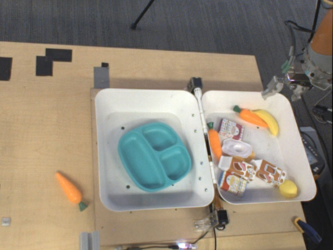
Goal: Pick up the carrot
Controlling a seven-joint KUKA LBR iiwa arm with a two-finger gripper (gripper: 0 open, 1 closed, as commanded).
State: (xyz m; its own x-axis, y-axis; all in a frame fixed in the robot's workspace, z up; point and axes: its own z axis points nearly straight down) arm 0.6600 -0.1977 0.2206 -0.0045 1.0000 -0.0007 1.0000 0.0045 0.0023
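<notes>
**Plainly: hand off the right bin's far corner, carrots lie apart from it**

Largest is the tabletop (47, 129), bearing two white bins side by side. Taking the right bin (291, 120) as the landmark: the left bin (104, 155) adjoins it and holds a teal divided plate (154, 156). The hand (283, 82) hangs just outside the right bin's far right corner, at the rim; I cannot tell whether it is open or closed, and nothing shows in its grip. Inside the right bin, a carrot (250, 116) lies near the far wall, touching a banana (269, 121), near the hand but apart from it. A second carrot (214, 142) lies along the bin's left wall, beside juice cartons (244, 173). A lemon (288, 188) sits in its near right corner. A third carrot (70, 188) lies on the tabletop, well beyond the left bin.
</notes>
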